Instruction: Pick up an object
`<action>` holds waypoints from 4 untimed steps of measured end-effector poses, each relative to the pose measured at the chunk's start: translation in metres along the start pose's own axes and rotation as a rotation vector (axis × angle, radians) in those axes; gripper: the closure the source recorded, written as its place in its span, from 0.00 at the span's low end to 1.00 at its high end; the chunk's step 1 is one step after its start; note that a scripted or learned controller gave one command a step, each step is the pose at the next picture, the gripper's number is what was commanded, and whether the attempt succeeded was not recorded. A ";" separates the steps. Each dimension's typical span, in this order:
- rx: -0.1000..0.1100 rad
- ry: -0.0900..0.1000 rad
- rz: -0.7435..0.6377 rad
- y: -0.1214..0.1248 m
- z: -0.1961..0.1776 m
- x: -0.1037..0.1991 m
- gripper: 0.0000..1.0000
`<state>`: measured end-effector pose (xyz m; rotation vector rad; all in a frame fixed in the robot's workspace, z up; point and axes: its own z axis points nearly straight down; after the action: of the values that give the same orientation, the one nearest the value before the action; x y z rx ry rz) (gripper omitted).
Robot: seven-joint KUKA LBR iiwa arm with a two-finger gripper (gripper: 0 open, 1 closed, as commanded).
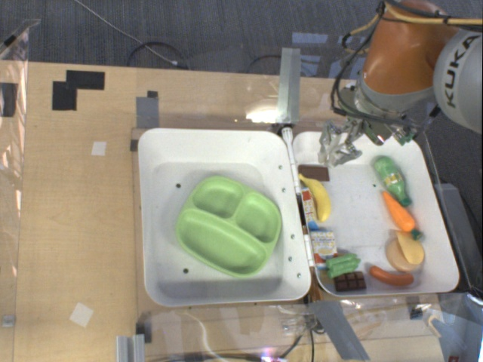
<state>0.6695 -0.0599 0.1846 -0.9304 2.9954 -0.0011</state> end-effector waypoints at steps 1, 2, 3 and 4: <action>0.003 -0.010 0.013 0.048 -0.046 -0.036 1.00; 0.002 -0.003 -0.265 0.007 -0.011 -0.006 1.00; 0.010 -0.012 -0.159 -0.006 -0.098 0.000 1.00; 0.000 -0.007 -0.122 0.068 -0.089 -0.048 1.00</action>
<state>0.6701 0.0234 0.2740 -1.1093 2.9270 0.0015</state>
